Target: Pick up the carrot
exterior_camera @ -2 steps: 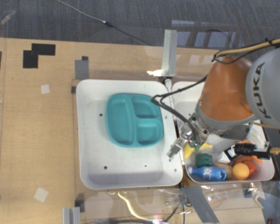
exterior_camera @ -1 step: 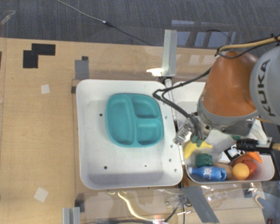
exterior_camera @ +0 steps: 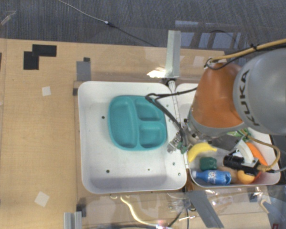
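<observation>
The carrot (exterior_camera: 255, 152) is a slim orange stick with green leaves at its upper end. It lies slantwise near the right wall of the right bin (exterior_camera: 229, 184). My gripper (exterior_camera: 178, 143) hangs low over the divider between the two bins, well left of the carrot and apart from it. Nothing shows held in it. The bulky orange and grey wrist hides the back half of the right bin.
In the right bin lie a yellow banana (exterior_camera: 201, 150), a dark green piece (exterior_camera: 209, 163), a blue bottle (exterior_camera: 213, 177) and a small orange piece (exterior_camera: 246, 177). A teal divided plate (exterior_camera: 136, 123) sits in the left bin (exterior_camera: 97, 171).
</observation>
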`<state>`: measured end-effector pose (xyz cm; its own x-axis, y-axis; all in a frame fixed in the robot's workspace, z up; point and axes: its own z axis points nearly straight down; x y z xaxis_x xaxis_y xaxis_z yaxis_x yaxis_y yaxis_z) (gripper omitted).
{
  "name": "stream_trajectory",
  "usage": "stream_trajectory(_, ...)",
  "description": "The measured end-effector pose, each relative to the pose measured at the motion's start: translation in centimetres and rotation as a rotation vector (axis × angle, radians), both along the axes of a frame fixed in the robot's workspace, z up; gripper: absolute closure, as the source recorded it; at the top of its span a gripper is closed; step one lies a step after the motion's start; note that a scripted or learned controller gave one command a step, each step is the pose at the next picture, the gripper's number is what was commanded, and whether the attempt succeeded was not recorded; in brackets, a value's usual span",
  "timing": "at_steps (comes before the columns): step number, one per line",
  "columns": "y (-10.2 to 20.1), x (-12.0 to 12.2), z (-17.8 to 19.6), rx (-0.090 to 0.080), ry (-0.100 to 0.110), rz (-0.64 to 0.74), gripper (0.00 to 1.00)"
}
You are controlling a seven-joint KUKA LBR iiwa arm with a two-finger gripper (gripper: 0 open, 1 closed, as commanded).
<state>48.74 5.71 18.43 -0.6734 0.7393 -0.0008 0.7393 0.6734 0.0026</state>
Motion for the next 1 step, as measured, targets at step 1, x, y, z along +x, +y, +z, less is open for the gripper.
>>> stream_trajectory(1, -9.71, 0.2, 4.6, -0.003, -0.009, -0.035, 1.0)
